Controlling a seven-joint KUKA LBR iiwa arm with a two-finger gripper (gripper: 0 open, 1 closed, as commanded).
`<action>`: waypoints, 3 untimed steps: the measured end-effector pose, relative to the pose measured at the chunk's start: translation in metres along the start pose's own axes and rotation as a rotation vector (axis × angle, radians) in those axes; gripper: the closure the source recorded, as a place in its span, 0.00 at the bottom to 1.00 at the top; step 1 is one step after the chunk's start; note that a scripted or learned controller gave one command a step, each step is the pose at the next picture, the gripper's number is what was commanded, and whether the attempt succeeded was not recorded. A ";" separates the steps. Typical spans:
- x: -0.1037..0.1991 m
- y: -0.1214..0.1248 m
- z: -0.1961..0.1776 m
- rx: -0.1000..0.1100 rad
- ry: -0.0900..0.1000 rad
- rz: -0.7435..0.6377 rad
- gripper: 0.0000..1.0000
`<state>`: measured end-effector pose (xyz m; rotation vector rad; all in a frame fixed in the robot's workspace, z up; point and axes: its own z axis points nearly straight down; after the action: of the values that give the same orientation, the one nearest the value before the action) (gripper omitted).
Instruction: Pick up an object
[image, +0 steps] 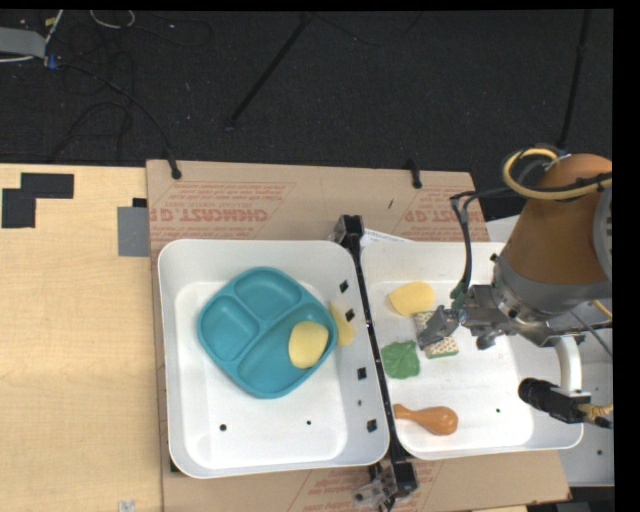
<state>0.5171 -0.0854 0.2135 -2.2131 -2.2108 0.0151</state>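
My gripper (437, 328) reaches in from the right and hangs low over the middle left of the right bin (500, 425). Right at its tip lies a small speckled pale object (444, 347); I cannot make out whether that object is gripped. A yellow lemon-like piece (412, 297) lies just behind the gripper. In front of it, to the left, sits a green leafy piece (400, 360). An orange-brown drumstick shape (428, 418) rests near the bin's front edge.
The left bin (260, 445) holds a teal divided plate (240, 320) with a yellow rounded object (308, 343) on its right side. A small yellow piece (345, 325) sits by the black divider (368, 350). The arm's cables hang over the right bin's right side.
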 end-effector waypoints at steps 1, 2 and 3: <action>0.000 0.002 -0.006 -0.011 -0.001 -0.001 0.00; -0.006 -0.003 0.056 -0.006 -0.001 0.000 0.00; -0.005 -0.006 0.100 -0.007 0.000 -0.001 0.00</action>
<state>0.5098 -0.0902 0.1137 -2.2158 -2.2155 0.0079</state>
